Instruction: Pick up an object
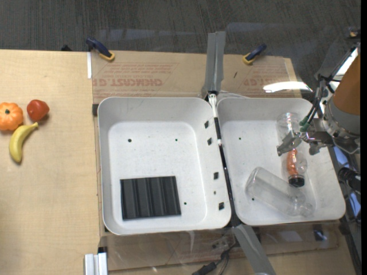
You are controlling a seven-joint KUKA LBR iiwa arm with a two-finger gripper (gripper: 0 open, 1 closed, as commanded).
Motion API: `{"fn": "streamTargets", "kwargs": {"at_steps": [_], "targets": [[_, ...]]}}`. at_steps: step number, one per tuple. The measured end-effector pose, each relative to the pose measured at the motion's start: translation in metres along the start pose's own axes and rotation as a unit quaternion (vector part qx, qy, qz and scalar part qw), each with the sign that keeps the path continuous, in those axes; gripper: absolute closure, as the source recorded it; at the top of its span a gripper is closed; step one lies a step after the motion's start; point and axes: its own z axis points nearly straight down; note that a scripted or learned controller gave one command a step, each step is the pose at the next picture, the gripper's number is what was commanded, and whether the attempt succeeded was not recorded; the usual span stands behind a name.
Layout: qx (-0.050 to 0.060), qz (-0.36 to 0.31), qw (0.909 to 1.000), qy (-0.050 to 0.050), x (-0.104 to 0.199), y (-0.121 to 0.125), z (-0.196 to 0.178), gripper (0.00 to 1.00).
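In the right bin point(252, 119) a clear plastic bottle point(294, 165) with an orange label and a black cap lies pointing toward the front. A clear plastic cup point(275, 192) rests on its side just in front of it. My gripper point(300, 145) hangs over the bottle's upper half, open, with one finger point(286, 147) left of the bottle and the other to its right. Whether the fingers touch the bottle I cannot tell. A black ribbed rectangular block point(150, 197) lies flat in the left bin point(114, 153), near its front left corner.
A divider wall point(218, 148) separates the two bins. On the wooden table to the far left sit an orange point(10, 117), a red apple point(38, 110) and a banana point(20, 142). Two clamps point(100, 48) hold cardboard behind the bins.
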Motion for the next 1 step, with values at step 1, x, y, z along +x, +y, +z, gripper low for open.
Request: {"fn": "streamTargets", "kwargs": {"at_steps": [1], "targets": [[0.000, 0.020, 0.9998, 0.000, -0.0324, 0.0050, 0.0446, 0.00]]}}
